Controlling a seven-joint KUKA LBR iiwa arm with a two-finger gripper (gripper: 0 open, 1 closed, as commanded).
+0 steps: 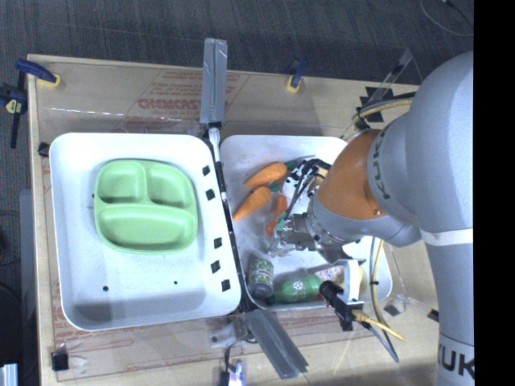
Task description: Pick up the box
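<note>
The arm (434, 159) is reaching into the right bin (269, 143) from the right side. The end effector (288, 230) is hanging low over the middle of this bin, just beside the carrots (259, 187). It is too dark and small there, so I cannot tell if it is apart or together, and nothing is showing in its grip.

The box (352, 275) seems to be the small pale thing lying at the near right side of the right bin. It is peeking out from under the arm, just beside the green bottle (296, 288). I am not fully sure it is the box, because the arm is hiding part of it.

To do this step well, the end effector should be moving away from the carrots and going toward that pale thing. It should be coming down straight over it, not over the green bottle or the can (261, 274), which is lying near the bottle. The things are sitting close together, so a bump could be pushing the wrong one.

The left bin (72, 296) is holding a green tray plate (145, 203) with three parts. Both bins are white and smooth, so things could be sliding a little. They are sitting on a brown worktop (121, 95). Blue clamps (36, 72) are gripping its far edge. A dark floor (121, 14) is showing behind it.
</note>
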